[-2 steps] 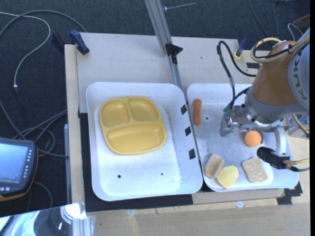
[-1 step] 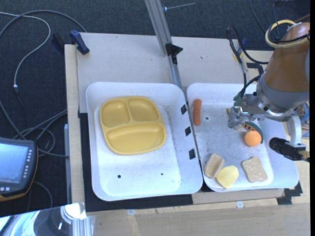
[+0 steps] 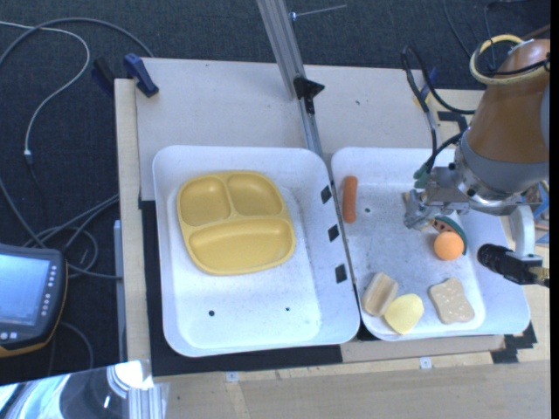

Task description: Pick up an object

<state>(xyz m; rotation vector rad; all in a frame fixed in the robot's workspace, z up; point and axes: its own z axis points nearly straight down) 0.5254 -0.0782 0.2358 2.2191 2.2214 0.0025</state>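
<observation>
In the right bin, the robot's claw hangs just beside an orange ball, which lies down and to the right of it, nearly under the wrist. Whether the claw is open or closed cannot be told. A sausage lies lengthwise, farther left, along the bin's edge.

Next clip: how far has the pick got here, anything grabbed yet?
Done: the arm has reached over the right bin, its gripper low beside the orange ball. In hand: nothing visibly lifted; the ball, the hot dog, the bread slice, the yellow piece and the cracker all lie on the bin floor. Left: grasp one item and raise it. The yellow divided plate sits in the left bin.
</observation>
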